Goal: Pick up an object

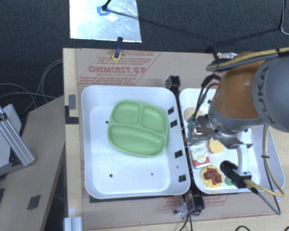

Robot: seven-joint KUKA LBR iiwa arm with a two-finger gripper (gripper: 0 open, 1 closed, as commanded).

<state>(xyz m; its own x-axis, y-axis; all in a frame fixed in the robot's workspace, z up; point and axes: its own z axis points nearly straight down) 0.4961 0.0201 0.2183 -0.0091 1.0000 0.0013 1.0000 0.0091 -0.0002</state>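
My gripper point(198, 130) hangs low over the left part of the right bin point(277, 165), under the grey and orange arm. Just below it lies a small white packet point(199, 154) with a red and green label. A yellow piece point(216, 146) sits to the right of the packet. A round toy pizza point(211, 176) with red topping lies near the bin's front edge. A pale round piece point(189, 113) peeks out at the back left of that bin. The arm hides the rest of the bin.
The left bin point(96, 177) holds a green divided plate point(137, 128) near its middle. A black clip-lined wall point(179, 129) separates the two bins. A silvery sheet point(105, 13) lies beyond the bench at the back.
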